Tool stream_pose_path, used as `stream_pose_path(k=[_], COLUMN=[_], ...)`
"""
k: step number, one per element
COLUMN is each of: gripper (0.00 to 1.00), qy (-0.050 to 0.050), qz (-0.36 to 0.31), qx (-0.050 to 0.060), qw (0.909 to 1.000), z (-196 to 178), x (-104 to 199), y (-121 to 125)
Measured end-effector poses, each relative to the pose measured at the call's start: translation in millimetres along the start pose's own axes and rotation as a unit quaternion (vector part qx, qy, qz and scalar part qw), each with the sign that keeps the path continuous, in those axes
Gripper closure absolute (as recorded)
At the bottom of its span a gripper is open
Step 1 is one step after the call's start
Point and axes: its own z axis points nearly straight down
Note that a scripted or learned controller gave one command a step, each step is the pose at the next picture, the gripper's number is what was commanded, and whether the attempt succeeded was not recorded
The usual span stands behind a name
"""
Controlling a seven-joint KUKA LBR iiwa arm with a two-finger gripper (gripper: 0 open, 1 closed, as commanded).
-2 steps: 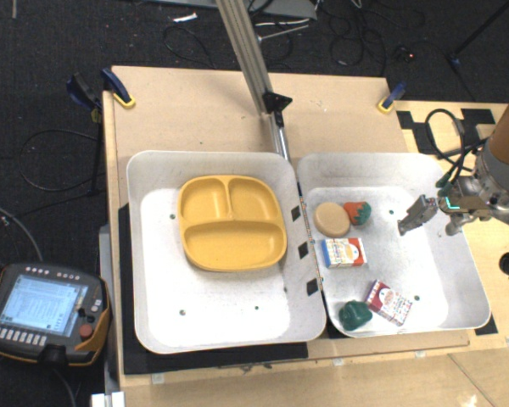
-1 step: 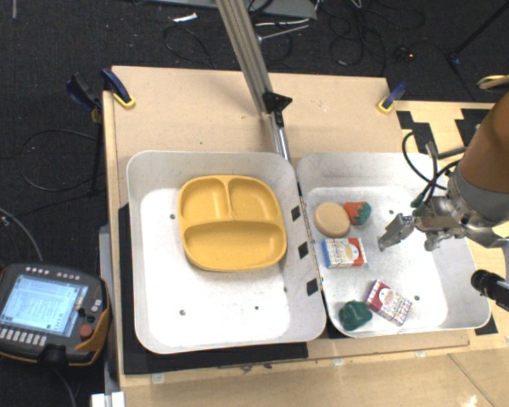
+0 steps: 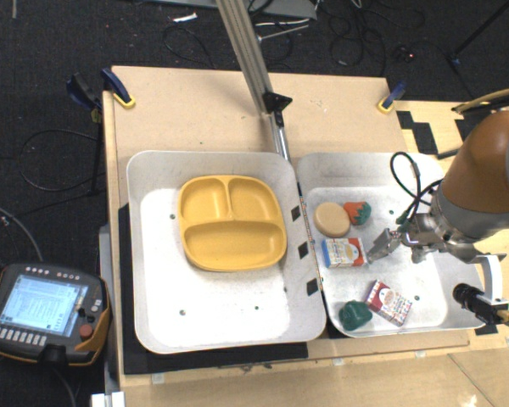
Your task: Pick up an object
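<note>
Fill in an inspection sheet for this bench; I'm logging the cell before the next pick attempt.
Surface: wooden bench bearing two white bins, left bin and right bin.
Job's things: in the right bin, a tan round piece, a red and green item, a small carton, a red packet, a green lump.
Clutter: yellow divided plate in the left bin.
Grippers: gripper low over the right bin, beside the carton, nothing between its fingers.
Cables: black loop on the arm; loose wires on the floor.
Surroundings: teach pendant, metal pole, dark carpet.
</note>
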Motion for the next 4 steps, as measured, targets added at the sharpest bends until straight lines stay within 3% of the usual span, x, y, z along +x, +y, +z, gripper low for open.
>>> stream_pose_path(k=[1, 2, 4], gripper=[0.00, 1.00, 1.00], qy=[0.000, -0.001, -0.002], qz=[0.000, 0.000, -0.002], qx=[0.000, -0.004, -0.007], qw=[1.0000, 1.0000, 1.0000], z=[54, 40, -61], x=[1, 0, -3], y=[-1, 1, 6])
